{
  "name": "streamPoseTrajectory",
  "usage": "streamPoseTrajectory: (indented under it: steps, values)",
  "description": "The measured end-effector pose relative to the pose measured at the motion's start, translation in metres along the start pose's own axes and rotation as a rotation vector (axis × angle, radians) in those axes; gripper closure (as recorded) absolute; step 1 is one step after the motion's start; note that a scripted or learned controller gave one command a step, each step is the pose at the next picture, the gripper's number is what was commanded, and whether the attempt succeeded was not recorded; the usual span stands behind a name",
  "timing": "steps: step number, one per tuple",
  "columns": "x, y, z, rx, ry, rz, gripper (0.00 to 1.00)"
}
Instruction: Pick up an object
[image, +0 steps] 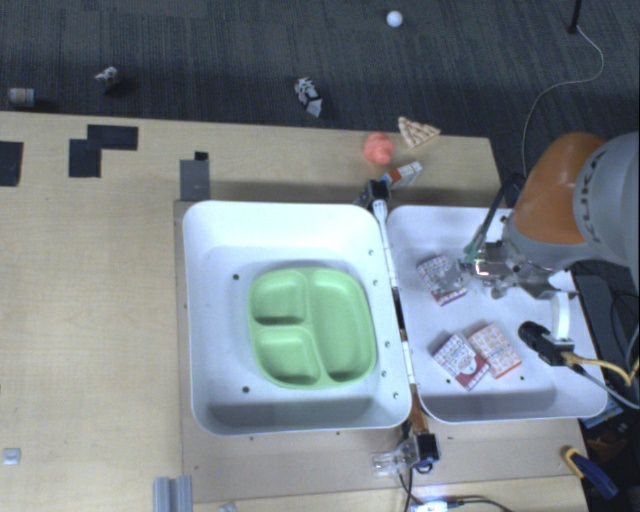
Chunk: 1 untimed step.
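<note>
We see a small patterned packet (441, 277) lying in the right bin (575, 400), far side, with the gripper (487, 268) just beside it on the right. We cannot tell its state. We judge this the approach; next comes closing squarely on the packet.

Two white bins (200, 300), one green tray (310, 325), seemingly three small packets (442, 276).

1. Green divided tray (310, 326) lies in the left bin (215, 250)
2. Right bin (520, 395) holds three small printed packets (441, 276), (461, 358), (497, 349)
3. Gripper (487, 268) hangs just beside the upper packet
4. Pink ball (378, 148) rests on the bench (90, 330)
</note>
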<state>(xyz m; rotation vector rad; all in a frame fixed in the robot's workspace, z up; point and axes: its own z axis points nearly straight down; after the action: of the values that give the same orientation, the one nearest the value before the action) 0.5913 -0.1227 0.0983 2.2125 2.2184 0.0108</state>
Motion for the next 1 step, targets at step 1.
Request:
streamPoseTrajectory:
  steps: [1]
  values:
    - [0.0404, -0.1023, 0.01, 0.003, 0.001, 0.001, 0.0]
